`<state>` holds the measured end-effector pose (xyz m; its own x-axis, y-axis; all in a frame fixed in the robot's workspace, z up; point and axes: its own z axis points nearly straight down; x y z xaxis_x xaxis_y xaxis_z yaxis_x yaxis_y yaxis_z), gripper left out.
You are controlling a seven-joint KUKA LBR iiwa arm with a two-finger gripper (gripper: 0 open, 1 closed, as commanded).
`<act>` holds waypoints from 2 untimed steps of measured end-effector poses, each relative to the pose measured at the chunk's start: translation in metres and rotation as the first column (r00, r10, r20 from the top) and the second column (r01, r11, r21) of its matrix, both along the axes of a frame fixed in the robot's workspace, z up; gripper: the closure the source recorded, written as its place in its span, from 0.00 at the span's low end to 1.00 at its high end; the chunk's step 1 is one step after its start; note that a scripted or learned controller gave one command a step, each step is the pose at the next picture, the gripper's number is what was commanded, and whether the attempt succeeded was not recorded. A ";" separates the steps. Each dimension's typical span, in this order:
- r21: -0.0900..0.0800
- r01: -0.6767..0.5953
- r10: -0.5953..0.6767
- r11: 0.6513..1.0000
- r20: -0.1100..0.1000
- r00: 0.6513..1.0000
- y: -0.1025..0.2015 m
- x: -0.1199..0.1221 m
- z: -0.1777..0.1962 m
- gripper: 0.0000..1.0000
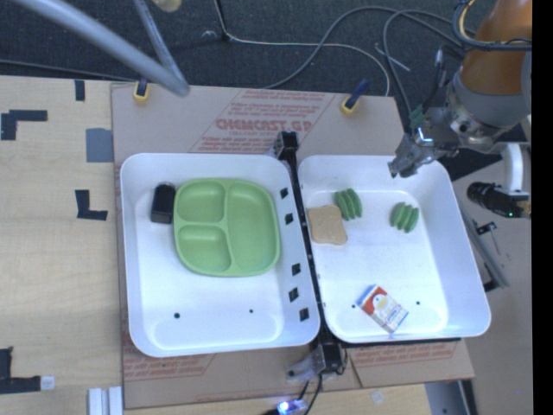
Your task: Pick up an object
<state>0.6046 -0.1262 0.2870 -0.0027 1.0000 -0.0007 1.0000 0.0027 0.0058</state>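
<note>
- Camera view: the gripper (404, 168) hangs at the far right corner of the right bin (449, 258), just over its rim; the grey arm (484, 85) with the orange band reaches in behind it from the right.
- How the jaws stand I cannot tell: the tip is dark and small against the bin's edge, and nothing is seen between them.
- Nearest the jaws, down and a little toward the camera, lies a green ridged piece (403, 217) on the bin floor, apart from the gripper.
- Further left of the jaws lies a second green ridged piece (348, 203), and just beside it, toward the divider between the bins, a flat tan slice (327, 225) that looks like bread; the two are very close, perhaps touching.
- Well below the jaws, near the front of the right bin, lies a small packet (382, 308) in red, white and blue; its print is too small to read.
- Far to the left of the jaws, in the left bin (147, 309), sits a green divided plate (226, 226) with three compartments, and a small black block (162, 203) lies touching or just beside its left edge.
- Behind the bins, up and left of the jaws, the brown board (259, 124) carries red printed lettering; it seems to be upside down, and I cannot read it with certainty.
</note>
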 end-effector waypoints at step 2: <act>0.001 -0.002 0.002 1.000 -0.008 1.000 0.105 -0.009 -0.022 1.00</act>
